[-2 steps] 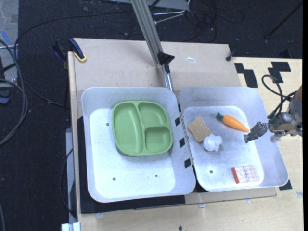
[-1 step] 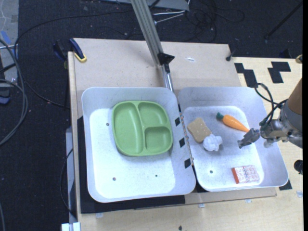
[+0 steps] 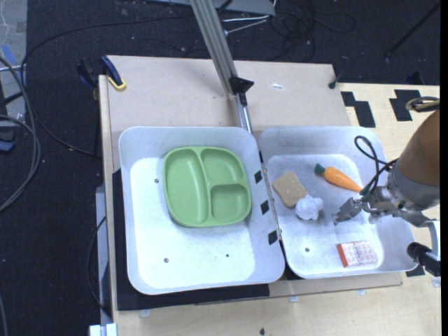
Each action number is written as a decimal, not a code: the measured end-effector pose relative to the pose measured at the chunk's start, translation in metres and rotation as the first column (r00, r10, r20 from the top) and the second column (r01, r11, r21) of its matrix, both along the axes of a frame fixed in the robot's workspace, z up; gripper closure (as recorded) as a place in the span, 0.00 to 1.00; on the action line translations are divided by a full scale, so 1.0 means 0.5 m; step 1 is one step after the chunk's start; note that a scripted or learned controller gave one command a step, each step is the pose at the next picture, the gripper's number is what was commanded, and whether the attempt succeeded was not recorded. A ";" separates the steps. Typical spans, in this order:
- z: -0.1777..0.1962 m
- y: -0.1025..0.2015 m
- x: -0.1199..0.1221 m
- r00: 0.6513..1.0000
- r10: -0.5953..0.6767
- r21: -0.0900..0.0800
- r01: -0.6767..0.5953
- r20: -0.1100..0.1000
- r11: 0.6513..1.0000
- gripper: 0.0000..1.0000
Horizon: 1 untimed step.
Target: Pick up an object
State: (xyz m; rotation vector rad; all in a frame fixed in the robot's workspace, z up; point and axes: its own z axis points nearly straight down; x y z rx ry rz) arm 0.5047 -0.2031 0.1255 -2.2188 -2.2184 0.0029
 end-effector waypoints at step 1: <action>-0.066 0.000 0.002 1.000 0.000 -0.003 0.000 0.007 1.000 0.00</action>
